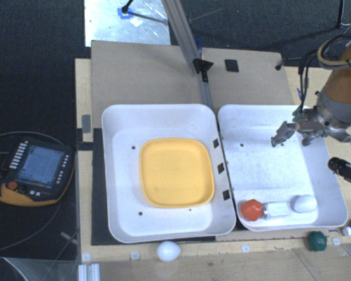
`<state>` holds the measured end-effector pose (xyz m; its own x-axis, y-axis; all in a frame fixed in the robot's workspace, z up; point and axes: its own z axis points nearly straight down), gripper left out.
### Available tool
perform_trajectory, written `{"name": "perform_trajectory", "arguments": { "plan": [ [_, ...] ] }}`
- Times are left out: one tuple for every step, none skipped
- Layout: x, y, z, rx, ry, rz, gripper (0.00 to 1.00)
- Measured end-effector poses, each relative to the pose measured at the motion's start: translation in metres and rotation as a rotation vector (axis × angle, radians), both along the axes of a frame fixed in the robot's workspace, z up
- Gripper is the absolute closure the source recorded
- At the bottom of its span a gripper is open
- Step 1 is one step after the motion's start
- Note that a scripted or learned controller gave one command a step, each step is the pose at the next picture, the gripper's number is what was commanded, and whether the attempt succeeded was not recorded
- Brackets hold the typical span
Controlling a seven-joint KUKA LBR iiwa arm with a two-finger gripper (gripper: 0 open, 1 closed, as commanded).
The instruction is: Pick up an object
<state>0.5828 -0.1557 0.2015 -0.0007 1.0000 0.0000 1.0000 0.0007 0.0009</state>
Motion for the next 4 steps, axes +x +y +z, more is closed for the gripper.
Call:
{"name": "perform_trajectory", "arguments": {
  "plan": [
    [-0.006, -0.002, -0.06, 0.001, 0.005, -0.001, 0.0],
    [-0.007, -0.002, -0.112, 0.001, 0.004, -0.001, 0.0],
    [-0.006, -0.002, -0.099, 0.0, -0.001, -0.001, 1.0],
    [-0.008, 0.0, -0.056, -0.001, -0.003, 0.0, 1.0]
  ]
}}
